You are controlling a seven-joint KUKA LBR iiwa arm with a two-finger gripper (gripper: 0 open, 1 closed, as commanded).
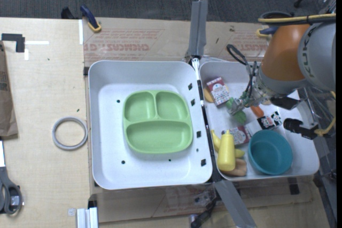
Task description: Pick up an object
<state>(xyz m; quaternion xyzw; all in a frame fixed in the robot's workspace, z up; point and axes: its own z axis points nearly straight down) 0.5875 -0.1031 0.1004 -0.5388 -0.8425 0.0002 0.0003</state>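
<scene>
The right bin (pixel 307 165) holds a jumble of objects. A red and white packet (pixel 218 90) lies at the back left, a yellow bottle (pixel 226 151) stands at the front left, and a teal bowl (pixel 270 152) sits at the front. A small green object (pixel 235 110) and an orange piece (pixel 257 111) lie in the middle. My gripper (pixel 243 100) hangs low over the middle of this bin, right above the green object, under the orange-banded wrist (pixel 286 56). Whether it touches the green object is hidden.
The left bin (pixel 101 115) holds a green divided plate (pixel 157 122). On the bench to the left lie a grey tape ring (pixel 69 132) and scissors (pixel 9 196). A black and white item (pixel 269 120) lies behind the bowl. Cables run beside the arm at the right.
</scene>
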